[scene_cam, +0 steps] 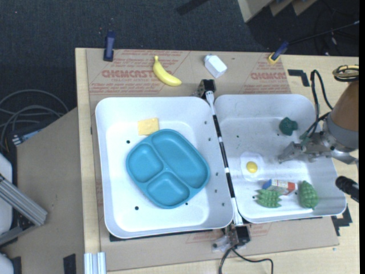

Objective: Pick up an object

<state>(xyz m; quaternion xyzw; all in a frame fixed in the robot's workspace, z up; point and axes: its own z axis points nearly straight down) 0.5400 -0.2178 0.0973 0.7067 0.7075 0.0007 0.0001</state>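
A blue divided plate [166, 167] fills the left bin [108, 153]. In the right bin [256, 108] lie a fried egg toy [251, 165], a green leafy toy [268, 198] and a dark green lump [287, 125]. The arm reaches in low from the right, its end effector [290, 153] spread open, empty, just right of the egg.

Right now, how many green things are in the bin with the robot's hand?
3: a dark green lump near the far wall, a spiky green toy near the front, a bumpy green one right of it. The arm may hide more.
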